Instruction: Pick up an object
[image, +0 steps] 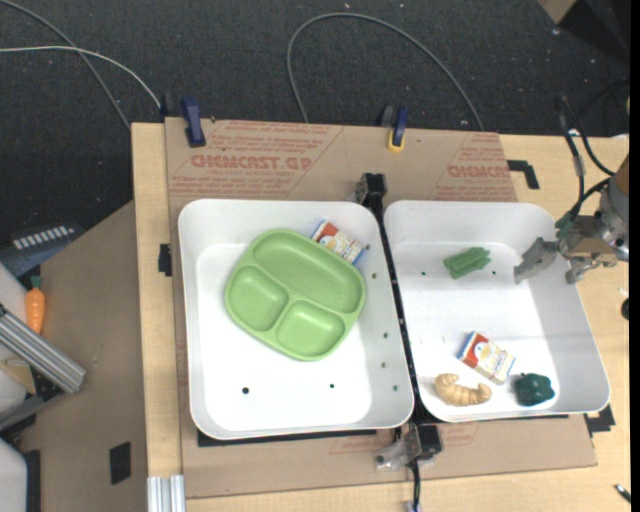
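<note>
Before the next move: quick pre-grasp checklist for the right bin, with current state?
1. Gripper position: at the right bin's far right edge, not over any object. Not ok for a grasp yet.
2. Jaws state: cannot tell, too small and blurred.
3. Nearest target: green block, lying alone on the bin floor left of the gripper. Ok.
4. Clutter at the near end: small box, croissant and dark green toy sit close together; box and croissant nearly touch. Not ok for a clean pick.
5. Nothing held: no object seen at the gripper. Ok.
6. Left bin: green divided plate overlaps a second small box. Avoid.
</note>
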